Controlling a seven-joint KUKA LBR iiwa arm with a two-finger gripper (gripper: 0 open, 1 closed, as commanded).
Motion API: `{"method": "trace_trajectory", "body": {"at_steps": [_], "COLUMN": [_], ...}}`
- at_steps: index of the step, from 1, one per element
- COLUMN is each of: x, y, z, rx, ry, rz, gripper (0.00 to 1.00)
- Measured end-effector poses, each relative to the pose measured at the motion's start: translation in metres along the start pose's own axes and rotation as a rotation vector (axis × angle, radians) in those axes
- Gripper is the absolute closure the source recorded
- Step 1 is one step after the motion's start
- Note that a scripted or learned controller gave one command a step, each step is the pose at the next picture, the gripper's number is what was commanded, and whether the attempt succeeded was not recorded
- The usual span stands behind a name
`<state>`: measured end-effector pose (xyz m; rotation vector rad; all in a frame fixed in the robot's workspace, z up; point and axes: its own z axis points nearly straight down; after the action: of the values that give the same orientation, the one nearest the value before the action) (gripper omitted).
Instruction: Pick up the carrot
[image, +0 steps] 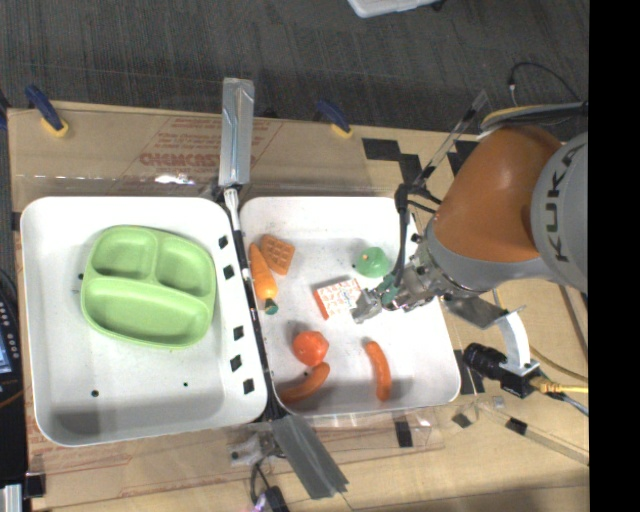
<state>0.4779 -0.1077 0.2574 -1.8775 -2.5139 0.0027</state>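
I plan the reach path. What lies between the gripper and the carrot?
In the camera view, a red-and-white card lies between the gripper and the carrot, close to the gripper; the remaining stretch is bare bin floor.

Carrot (262, 277) hugs the right bin's left wall (243, 262); waffle (278, 254) crowds its top-right. You get open floor right of its lower half.

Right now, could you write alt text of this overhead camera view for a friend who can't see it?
A grey and orange robot arm's gripper hovers by a red and white card in the right bin, apart from the carrot lying along that bin's left wall. The left bin holds a green divided plate.
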Motion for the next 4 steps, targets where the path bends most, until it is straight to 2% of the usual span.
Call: {"method": "trace_trajectory", "body": {"at_steps": [1,2,3,4], "x": [0.0,0.018,-0.012,-0.025], "y": [0.0,0.025,0.068,0.117], "z": [0.0,0.068,0.079,0.05], "rx": [0.0,0.003,-0.002,-0.003], "ry": [0.0,0.001,-0.004,-0.004], "rz": [0.001,-0.225,-0.632,-0.277], "gripper": [0.0,0.0,0.0,0.0]}}
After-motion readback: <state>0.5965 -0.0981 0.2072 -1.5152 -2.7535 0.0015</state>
